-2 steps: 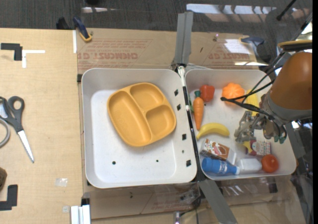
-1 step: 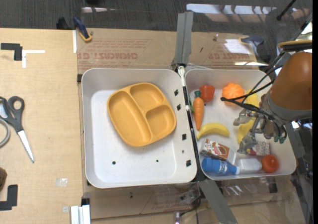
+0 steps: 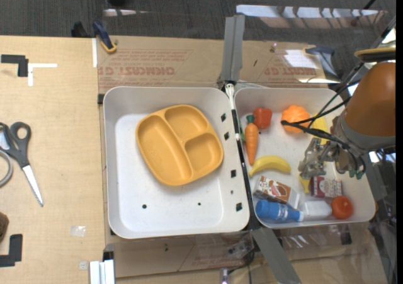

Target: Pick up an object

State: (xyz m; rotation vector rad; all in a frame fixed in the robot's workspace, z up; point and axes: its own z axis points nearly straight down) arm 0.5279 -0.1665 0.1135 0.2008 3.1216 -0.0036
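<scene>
Two white bins [image 3: 113,169]; one yellow divided plate [image 3: 179,144]; one carrot [image 3: 251,142]; one banana [image 3: 271,164]; one scissors [image 3: 22,157].

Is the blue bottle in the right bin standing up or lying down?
Lying down. The blue bottle rests on its side along the near wall of the right bin, with its length running across the view, just below the small carton.

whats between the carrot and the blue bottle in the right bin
In the camera view, the banana and a small snack packet lie between the carrot and the blue bottle.
</scene>
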